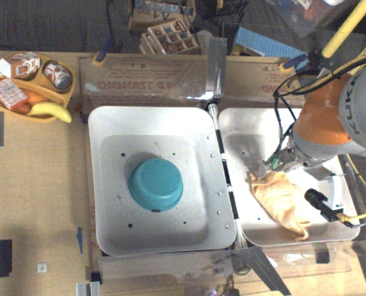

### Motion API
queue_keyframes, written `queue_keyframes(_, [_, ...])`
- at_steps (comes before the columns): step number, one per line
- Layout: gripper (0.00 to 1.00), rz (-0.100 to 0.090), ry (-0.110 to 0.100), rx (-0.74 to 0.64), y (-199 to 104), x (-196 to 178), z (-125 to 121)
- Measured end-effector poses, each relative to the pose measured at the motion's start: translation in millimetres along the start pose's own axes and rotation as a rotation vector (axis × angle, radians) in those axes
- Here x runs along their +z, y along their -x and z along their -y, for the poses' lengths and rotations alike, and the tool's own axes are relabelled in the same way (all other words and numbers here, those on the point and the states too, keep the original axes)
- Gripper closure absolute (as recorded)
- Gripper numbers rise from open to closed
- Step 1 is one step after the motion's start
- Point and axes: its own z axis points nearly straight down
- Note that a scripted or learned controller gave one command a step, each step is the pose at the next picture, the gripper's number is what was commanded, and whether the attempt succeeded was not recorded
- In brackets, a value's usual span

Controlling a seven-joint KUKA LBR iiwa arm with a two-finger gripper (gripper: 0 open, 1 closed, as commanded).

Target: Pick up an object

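Observation:
A teal bowl (157, 184) lies upside down in the middle of the left bin (108, 134). A crumpled pale yellow cloth (281, 202) lies in the right bin (244, 128), toward its front. My gripper (275, 164) reaches in from the right and is low over the cloth's upper left corner, its fingertips at the fabric's edge. The fingers are too small and dark to read.
A yellow tray (4, 100) with a banana (50, 110) and food packets sits at the far left on the bench. Cardboard lies behind the bins. Clutter and cables fill the back.

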Motion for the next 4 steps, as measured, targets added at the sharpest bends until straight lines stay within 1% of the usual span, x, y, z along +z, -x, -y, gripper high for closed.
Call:
queue_keyframes(1, [0.0, 0.0, 0.0, 0.0, 0.1, 0.0, 0.1])
queue_keyframes(2, [1.0, 0.002, 0.001, 0.007, 2.7, -8.0, 0.4])
queue_keyframes(3, [0.0, 0.002, 0.001, 0.007, 2.7, -8.1, 0.4])
queue_keyframes(4, [0.0, -0.002, -0.007, -0.053, -8.2, 9.2, 1.8])
